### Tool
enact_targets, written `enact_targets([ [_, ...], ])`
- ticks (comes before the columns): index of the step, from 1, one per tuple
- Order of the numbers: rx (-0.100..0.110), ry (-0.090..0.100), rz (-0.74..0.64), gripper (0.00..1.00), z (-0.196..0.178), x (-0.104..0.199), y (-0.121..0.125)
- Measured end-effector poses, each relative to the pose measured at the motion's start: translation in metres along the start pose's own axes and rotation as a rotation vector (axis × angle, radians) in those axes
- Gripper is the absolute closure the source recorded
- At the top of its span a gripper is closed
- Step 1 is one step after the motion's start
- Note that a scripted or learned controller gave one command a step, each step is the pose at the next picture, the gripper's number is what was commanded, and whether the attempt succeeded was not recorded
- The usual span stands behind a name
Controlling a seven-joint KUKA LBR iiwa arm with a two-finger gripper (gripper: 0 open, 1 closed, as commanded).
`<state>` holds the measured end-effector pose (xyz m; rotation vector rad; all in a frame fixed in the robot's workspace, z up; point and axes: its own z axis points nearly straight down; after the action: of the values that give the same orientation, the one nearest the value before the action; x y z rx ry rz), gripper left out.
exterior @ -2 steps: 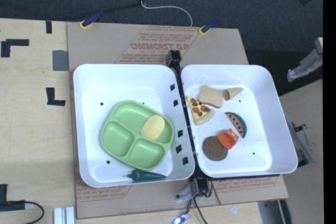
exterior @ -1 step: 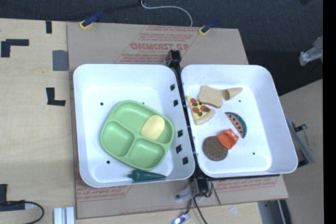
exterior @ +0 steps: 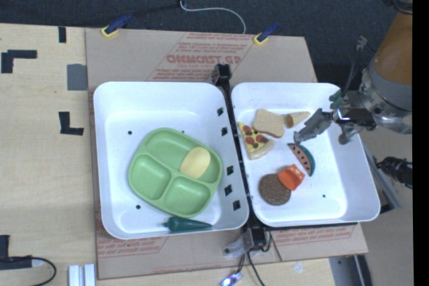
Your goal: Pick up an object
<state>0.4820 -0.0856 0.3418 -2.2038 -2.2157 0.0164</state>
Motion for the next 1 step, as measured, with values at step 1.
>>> enact_targets([
  [1,-0.039,-0.008,0.004,0.0,-0.2005,-0.011,-0.0019],
])
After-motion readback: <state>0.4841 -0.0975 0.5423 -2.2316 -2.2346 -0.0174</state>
